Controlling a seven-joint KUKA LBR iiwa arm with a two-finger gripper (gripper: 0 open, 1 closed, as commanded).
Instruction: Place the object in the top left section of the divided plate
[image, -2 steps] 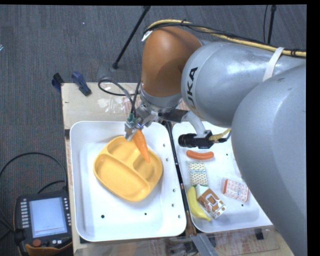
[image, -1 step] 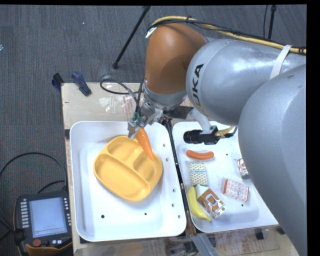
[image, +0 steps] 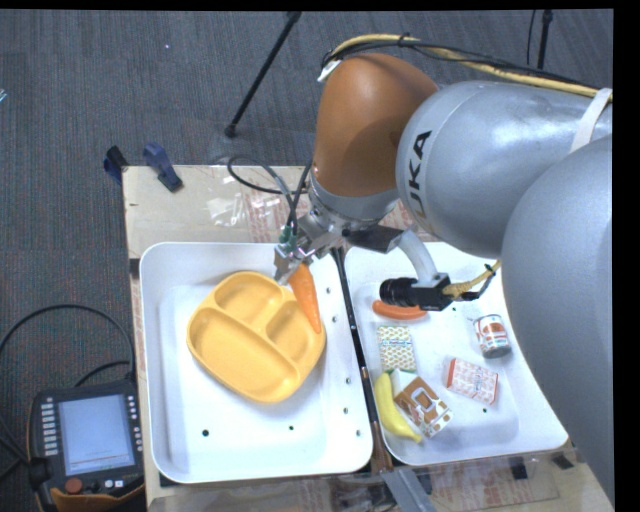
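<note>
One carrot (image: 305, 296) hangs pinched at its top end by the gripper (image: 287, 264), its long axis slanting down and right over the plate (image: 245, 365)'s upper right rim, so the top left section lies just leftward.
</note>
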